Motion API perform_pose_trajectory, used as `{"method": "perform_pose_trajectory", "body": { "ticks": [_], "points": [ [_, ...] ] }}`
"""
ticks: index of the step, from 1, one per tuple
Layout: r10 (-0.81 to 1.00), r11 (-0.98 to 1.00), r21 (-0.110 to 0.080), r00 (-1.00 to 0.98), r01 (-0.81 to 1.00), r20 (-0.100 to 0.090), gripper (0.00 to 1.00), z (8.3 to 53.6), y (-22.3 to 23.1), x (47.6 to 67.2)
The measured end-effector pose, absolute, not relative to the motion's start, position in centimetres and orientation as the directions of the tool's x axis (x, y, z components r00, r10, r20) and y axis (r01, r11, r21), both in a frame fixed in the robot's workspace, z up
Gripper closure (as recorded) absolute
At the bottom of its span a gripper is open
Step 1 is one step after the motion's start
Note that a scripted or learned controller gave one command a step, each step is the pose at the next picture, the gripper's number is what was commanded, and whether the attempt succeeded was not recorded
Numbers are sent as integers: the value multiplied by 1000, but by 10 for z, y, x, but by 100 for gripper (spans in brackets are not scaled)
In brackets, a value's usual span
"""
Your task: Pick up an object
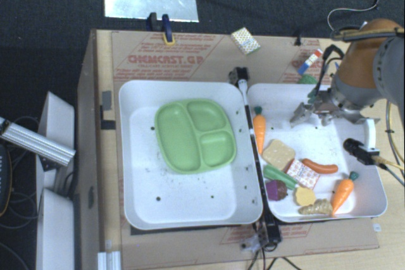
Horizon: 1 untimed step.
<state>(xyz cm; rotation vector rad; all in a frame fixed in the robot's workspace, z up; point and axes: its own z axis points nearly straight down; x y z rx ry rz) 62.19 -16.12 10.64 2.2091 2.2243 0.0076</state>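
My gripper (pixel 311 119) hangs over the back part of the right bin (pixel 373 199), above bare white floor, with its fingers spread open and nothing between them. Toy foods lie in front of it in the same bin. A carrot (pixel 259 129) rests along the left wall, and a tan bread slice (pixel 279 153) lies just in front of it. Beside the bread are a red sausage (pixel 319 167) and a red-and-white packet (pixel 302 174). A green bean (pixel 280 176) and a purple piece (pixel 275 190) sit at the front left. A second carrot (pixel 342 192) lies at the front right.
The left bin (pixel 142 199) holds a green divided plate (pixel 195 135). A yellow piece (pixel 305 196) and a knobbly tan piece (pixel 317 207) lie at the right bin's front. A black part (pixel 359 150) of the arm juts over the bin's right side. Small items lie on the cardboard (pixel 190 60) behind the bins.
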Motion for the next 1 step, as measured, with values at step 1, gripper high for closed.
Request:
{"method": "perform_pose_trajectory", "body": {
  "ticks": [1],
  "points": [
    [1000, 4, 3, -4, 1000, 0, 0, 85, -162, 665]
  ]
}}
